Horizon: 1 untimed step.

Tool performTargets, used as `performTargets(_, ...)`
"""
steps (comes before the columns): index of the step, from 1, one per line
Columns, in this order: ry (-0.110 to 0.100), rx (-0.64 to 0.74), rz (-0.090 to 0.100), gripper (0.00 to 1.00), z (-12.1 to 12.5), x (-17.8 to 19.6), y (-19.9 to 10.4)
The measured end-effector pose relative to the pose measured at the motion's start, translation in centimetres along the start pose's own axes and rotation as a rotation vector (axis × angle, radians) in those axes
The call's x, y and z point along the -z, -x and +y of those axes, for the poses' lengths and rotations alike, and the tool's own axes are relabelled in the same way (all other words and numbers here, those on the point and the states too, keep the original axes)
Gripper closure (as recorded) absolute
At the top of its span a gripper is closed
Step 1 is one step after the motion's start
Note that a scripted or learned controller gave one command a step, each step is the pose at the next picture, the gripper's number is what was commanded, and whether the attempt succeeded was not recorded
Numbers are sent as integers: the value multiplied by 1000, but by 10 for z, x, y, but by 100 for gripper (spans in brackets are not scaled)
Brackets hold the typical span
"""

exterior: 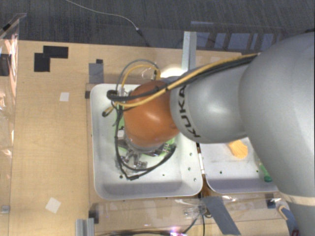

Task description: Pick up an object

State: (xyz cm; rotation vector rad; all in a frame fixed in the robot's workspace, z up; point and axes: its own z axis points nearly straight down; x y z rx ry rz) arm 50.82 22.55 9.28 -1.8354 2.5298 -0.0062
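Over the left bin (147,190), the grey arm (221,102) reaches in from the side of the right bin (231,180) and covers most of the left bin's middle and far half. The orange band (147,116) sits above the left bin's centre, wrist pointing down. The gripper (132,160) is under the band, low over the left bin's floor, toward its near-left part. It shows only as grey metal bits wrapped in a black cable (147,168); how far open it is, or whether it has hold of anything, cannot tell from this angle. A yellow cable (133,70) and black cable loop over the left bin's far rim and run up along the arm.

Candidate objects, 3 seen:
- A green object (170,146) lies inside the left bin, just beside the wrist on the side toward the right bin. It is mostly hidden by the band, only a thin bright-green edge visible, shape unclear. Contact with the gripper cannot be told.
- An orange-yellow object (238,149), a soft rounded lump, is beyond the left bin's right wall, in the right bin, partly under the arm.
- A small green piece (266,176) is farther from the left bin, in the right bin near its near edge.

The wooden bench (49,146) lies left of the left bin, with a black L-shaped mark (49,57) up-left of the bin.
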Motion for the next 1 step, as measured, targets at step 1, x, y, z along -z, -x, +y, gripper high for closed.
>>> performTargets(1, 3, -595, 2, 100, 14, 117, -14)
